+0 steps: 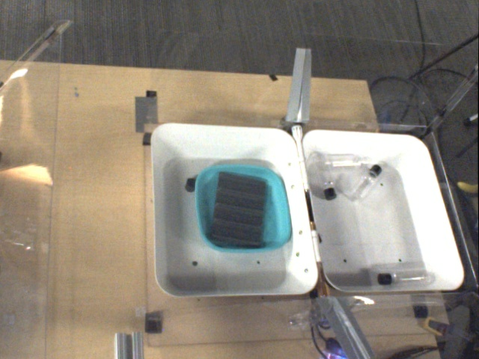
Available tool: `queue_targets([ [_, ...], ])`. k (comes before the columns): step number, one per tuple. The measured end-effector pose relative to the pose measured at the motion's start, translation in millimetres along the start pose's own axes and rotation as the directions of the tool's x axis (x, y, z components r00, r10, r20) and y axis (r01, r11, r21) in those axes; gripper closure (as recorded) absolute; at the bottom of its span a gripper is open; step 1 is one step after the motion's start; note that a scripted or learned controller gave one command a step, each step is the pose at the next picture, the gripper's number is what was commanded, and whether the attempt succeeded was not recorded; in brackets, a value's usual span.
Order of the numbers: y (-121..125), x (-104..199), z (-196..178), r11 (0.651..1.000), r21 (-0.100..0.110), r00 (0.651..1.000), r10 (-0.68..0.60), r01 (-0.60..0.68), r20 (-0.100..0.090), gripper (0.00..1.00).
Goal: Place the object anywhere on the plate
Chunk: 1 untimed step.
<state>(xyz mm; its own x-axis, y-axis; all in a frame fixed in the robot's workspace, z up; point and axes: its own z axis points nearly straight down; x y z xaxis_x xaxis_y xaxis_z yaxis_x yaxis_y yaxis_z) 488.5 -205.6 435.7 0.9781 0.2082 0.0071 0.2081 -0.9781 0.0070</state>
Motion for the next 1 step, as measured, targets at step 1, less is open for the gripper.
queue_targets([
  [1,0.0,0.0,0.1,1.000,0.000,1.000,-0.001,0.001,0.001,0.00],
])
